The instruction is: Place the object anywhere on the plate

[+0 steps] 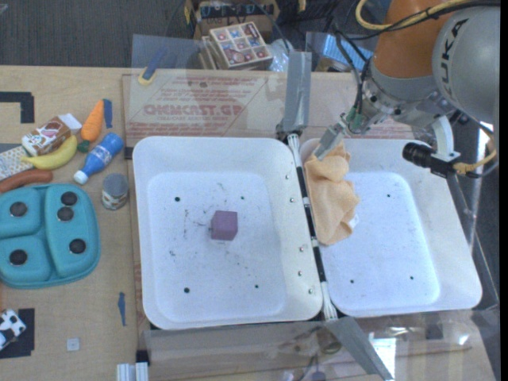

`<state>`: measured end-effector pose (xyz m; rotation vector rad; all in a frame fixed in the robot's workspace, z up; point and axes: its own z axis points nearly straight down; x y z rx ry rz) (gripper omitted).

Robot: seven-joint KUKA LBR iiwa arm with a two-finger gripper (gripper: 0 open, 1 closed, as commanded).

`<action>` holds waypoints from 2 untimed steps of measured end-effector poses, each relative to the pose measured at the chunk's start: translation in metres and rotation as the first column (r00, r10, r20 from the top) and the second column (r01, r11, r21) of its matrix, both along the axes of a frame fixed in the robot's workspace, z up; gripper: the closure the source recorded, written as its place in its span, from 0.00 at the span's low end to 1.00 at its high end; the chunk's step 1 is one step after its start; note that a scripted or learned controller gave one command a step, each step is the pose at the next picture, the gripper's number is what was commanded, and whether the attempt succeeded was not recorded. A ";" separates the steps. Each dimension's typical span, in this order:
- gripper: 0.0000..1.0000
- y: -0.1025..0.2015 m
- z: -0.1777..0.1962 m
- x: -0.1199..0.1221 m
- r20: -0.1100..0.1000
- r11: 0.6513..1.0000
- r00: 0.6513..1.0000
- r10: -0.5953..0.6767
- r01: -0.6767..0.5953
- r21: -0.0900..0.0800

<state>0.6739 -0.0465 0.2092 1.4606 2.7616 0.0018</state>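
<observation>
A tan cloth (332, 193) lies crumpled along the left wall of the right bin (413, 284), and its top corner rises in a peak toward my gripper (348, 127). The gripper hangs at the bin's far left corner, right at that peak; whether it touches the cloth is unclear. A pale curved rim (312, 144) peeks out beside the cloth's upper left, perhaps a plate. A small purple cube (224, 225) sits in the middle of the left bin (159, 292).
A teal divided dish (44, 232) rests on the bench left of the bins, with a toy banana (49, 159), carrot (94, 121), blue bottle (98, 157) and small grey can (115, 190) near it. A grey divider bar (295, 94) and boxes stand behind the bins.
</observation>
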 end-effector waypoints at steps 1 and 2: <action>1.00 0.000 0.009 0.002 0.006 1.000 1.000 0.002 -0.002 -0.001; 0.00 0.000 0.009 0.002 0.005 1.000 1.000 0.002 -0.002 -0.001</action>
